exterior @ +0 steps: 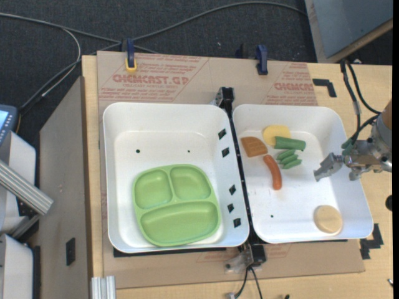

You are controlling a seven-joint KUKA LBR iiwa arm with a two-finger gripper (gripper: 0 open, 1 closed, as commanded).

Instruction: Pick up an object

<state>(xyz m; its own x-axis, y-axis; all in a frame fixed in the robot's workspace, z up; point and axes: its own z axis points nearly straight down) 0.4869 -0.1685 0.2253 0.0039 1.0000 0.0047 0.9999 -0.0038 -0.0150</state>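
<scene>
Nearest to the camera, a round beige piece (327,218) is seen in the near right corner of the right bin (299,233). In the left bin (118,167), a green divided plate (177,204) is laid flat in the near half, with three compartments, and nothing is seen on it.

A little farther, the pincer (326,167) is found over the right side of the right bin, reaching in from the right. One grey finger (325,166) can be made out, pointing to the left and slightly down, but the fingers are blurred, so it cannot be told whether they are wide or narrow. Nothing is seen between them. The round beige piece lies near the pincer, on its near side, and is not touched by it.

To the left of the pincer, apart from it, a red-orange sausage (273,171) is laid along the bin floor. Just beyond it, some green pods (288,159) are grouped, and a brown flat piece (253,146) is placed near the divider between the two bins. Farther still, a longer green vegetable (290,143) rests against a yellow piece (276,132).

At the far edge of the bench (187,73), two clamps are fixed, one with a yellow grip (130,56) and one blue (262,60).
</scene>
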